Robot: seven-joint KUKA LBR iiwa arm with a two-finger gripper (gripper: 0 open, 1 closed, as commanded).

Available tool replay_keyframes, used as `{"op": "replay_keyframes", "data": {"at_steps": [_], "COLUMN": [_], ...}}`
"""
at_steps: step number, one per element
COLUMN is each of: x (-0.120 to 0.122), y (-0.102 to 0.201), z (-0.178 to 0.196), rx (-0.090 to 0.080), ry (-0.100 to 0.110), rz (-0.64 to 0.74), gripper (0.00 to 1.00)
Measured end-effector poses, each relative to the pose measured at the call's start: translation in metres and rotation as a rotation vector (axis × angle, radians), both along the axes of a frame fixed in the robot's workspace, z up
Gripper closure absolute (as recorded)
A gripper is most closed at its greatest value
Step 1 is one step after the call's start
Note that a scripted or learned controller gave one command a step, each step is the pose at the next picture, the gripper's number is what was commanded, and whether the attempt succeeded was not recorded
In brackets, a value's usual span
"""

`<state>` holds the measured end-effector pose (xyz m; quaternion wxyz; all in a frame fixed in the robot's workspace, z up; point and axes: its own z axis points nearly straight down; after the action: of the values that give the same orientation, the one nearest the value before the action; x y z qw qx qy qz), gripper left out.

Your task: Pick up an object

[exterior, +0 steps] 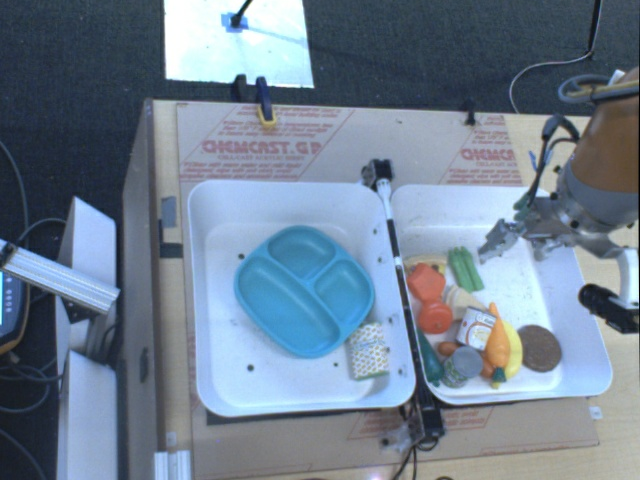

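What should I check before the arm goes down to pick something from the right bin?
1. Gripper above the right bin, over its upper part: ok.
2. Nothing between the gripper's fingers: ok.
3. Nearest target, green block, lies apart from the gripper: ok.
4. Pile around the banana crowded, items touching: not ok for a clean grasp.
5. Brown disc lies flat beside the pile: ok.
6. Blue tray stays in the left bin, out of the path: ok.
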<state>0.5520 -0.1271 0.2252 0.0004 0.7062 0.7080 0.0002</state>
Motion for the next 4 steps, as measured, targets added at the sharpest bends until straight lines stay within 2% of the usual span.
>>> {"op": "replay_keyframes", "data": {"at_steps": [1, 2, 3, 4], "x": [0.042, 0.045, -0.039, 0.029], "y": [0.0, -0.01, -0.002, -0.019], "z": [-0.076, -0.14, -0.141, -0.14], "rx": [0.001, -0.003, 0.001, 0.0], "ry": [0.001, -0.002, 0.001, -0.002], "rz": [0.002, -0.003, -0.002, 0.0], "gripper": [0.0, 0.0, 0.0, 0.0]}}
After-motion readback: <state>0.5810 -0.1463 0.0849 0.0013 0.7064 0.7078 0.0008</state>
